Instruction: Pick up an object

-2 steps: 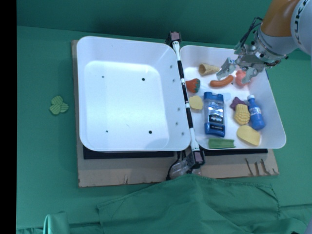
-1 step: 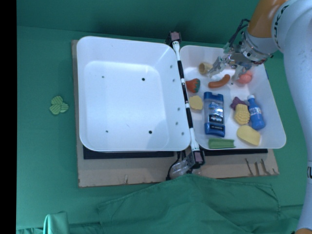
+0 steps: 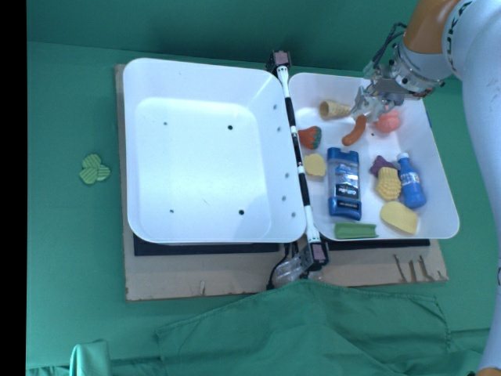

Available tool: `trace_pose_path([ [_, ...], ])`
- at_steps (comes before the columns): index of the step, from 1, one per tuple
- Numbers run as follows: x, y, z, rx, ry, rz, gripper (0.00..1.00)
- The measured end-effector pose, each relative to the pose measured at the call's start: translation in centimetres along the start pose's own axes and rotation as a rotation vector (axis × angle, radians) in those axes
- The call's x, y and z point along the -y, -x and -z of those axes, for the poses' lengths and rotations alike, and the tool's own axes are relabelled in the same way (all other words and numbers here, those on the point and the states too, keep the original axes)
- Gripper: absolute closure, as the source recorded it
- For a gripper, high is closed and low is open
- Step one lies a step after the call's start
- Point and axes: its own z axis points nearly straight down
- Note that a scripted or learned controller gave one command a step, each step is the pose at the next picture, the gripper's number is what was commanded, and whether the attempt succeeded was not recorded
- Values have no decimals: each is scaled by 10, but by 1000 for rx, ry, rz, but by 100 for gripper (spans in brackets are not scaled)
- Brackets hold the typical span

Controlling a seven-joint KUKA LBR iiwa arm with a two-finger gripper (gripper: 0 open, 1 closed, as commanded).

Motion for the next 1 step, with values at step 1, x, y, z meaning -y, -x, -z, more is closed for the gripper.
trace_pose_path([
  [1, -2, 1, 13, 3, 6, -2, 100],
])
